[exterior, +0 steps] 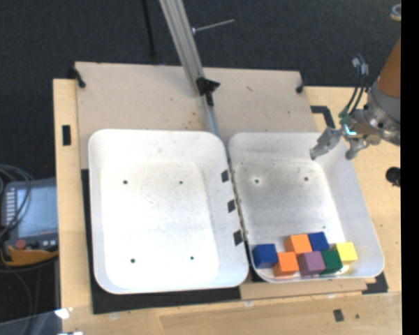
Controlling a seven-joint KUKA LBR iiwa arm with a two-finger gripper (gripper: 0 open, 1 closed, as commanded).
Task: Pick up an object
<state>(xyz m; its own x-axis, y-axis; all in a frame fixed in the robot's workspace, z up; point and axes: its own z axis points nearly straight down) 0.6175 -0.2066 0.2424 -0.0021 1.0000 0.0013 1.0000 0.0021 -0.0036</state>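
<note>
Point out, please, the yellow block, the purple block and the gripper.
yellow block (346, 251), camera view, on its top face.
purple block (311, 262), camera view, on its top face.
gripper (337, 147), camera view, midway between its fingertips.

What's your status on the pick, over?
Gripper at the right bin's far right corner, fingers spread, nothing between them. Blocks clustered along the bin's near edge, untouched. Nothing lying between gripper and blocks.
</note>
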